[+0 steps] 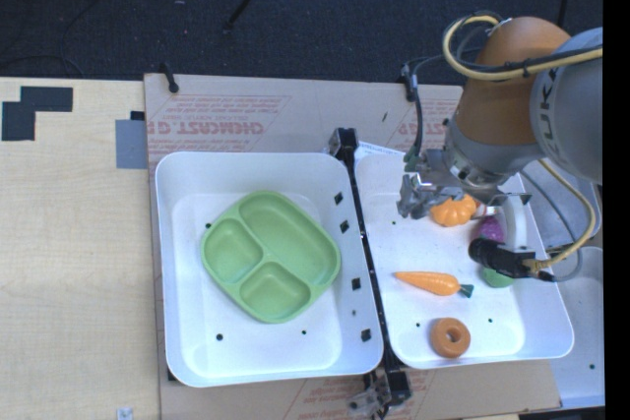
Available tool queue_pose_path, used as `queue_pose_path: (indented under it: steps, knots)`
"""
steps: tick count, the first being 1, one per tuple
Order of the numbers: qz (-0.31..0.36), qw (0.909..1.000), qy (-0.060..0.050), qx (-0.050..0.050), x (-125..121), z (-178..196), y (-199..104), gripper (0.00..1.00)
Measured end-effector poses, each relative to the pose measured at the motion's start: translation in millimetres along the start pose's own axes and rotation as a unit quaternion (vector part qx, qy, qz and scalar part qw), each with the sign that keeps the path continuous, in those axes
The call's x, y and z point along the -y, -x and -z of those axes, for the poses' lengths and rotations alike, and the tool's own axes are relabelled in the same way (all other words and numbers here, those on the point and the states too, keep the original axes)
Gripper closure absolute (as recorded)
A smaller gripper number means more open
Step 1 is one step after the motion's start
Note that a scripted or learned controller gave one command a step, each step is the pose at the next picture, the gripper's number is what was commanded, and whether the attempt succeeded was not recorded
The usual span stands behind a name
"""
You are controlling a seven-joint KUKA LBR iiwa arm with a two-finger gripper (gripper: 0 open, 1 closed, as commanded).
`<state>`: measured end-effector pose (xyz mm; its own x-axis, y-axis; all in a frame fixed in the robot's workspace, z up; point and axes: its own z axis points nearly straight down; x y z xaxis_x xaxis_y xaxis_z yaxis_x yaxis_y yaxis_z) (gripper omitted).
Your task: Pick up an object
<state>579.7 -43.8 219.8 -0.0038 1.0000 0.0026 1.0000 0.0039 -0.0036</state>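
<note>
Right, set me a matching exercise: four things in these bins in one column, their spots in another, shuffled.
Things:
1. green plastic divided plate
2. orange toy carrot
3. brown ring-shaped toy doughnut
4. small orange toy pumpkin

Places:
A. right bin's near edge
B. beside the pincer
C. left bin
D. middle of right bin

Pairs: 1-C, 2-D, 3-A, 4-B

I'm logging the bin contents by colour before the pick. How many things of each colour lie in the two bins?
Orange: 3 (pumpkin, carrot, donut)
Green: 2 (plate, a partly hidden piece)
Purple: 1 (a partly hidden piece)
Total: 6
</note>
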Motion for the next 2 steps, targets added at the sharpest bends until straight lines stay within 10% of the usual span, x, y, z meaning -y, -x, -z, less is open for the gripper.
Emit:
queue_pose_path:
  steps: [2]
  knots:
    - [0.000,1.0000,-0.001,0.000,33.2,-1.9,-107.5,1.00]
